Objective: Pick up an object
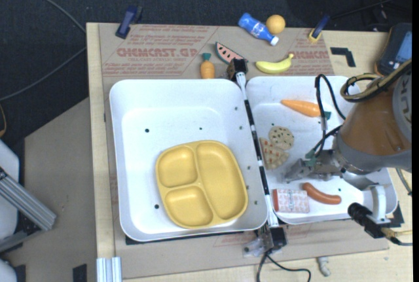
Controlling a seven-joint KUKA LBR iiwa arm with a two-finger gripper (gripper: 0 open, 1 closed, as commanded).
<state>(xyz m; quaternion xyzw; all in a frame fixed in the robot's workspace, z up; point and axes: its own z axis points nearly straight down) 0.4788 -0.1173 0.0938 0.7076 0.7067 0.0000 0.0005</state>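
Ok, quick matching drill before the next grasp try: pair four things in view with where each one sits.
Things:
1. yellow tray
2. carrot
3. sausage
4. banana

Places:
A. on the bench behind the bins
B. right bin, far end
C. left bin
D. right bin, near end, just below the gripper

Pairs: 1-C, 2-B, 3-D, 4-A

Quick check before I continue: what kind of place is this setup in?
Probably a robotics lab test bench, not a kitchen. Two shallow white plastic bins sit on a board with printed lettering, plastic toy food such as a yellow banana lies about, and loose black cables run across dark carpet.
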